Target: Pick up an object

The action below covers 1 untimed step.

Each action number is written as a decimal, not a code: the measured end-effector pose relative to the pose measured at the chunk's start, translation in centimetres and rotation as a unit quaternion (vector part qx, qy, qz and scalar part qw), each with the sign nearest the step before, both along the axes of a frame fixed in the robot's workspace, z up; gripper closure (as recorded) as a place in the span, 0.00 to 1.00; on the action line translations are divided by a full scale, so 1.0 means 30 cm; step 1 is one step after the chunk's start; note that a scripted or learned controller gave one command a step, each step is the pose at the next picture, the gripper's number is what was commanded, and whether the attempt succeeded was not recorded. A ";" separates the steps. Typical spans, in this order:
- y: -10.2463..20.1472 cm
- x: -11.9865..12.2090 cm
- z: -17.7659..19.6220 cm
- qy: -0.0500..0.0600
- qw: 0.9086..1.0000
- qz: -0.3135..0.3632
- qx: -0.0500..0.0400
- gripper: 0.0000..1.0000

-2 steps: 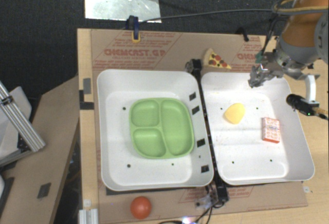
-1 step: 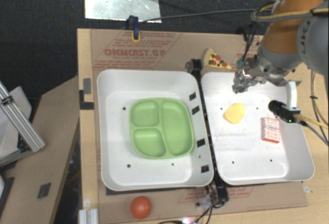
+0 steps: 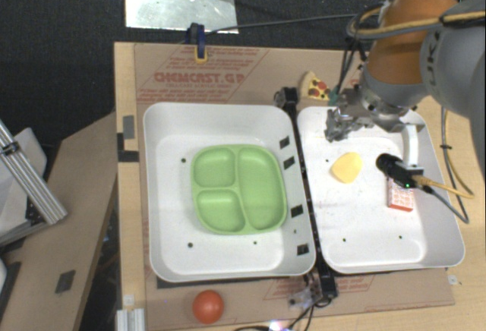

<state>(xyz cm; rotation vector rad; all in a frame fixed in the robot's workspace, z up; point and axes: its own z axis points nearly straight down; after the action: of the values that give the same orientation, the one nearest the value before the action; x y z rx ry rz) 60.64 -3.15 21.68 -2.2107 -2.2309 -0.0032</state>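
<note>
A yellow rounded object (image 3: 347,167) lies in the right bin (image 3: 380,246), near its upper middle. A red and white packet (image 3: 401,196) rests further right in the same bin. My gripper (image 3: 339,127) hangs over the bin's far left part, just above and behind the yellow object, with nothing visibly between its fingers. A green sectioned plate (image 3: 237,188) sits in the middle of the left bin (image 3: 171,246).
A pizza-slice toy (image 3: 314,86) lies on the cardboard beyond the right bin. A red ball (image 3: 207,306) sits on the bench in front of the left bin. A blue clamp (image 3: 197,39) stands at the far edge.
</note>
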 end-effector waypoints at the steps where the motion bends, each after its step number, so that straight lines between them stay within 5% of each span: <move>1: 0.190 -0.028 -0.022 0.001 1.000 0.000 0.000 1.00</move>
<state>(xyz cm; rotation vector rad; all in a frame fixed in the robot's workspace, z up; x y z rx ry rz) 59.79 2.56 21.02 -2.2088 -2.2311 -0.0026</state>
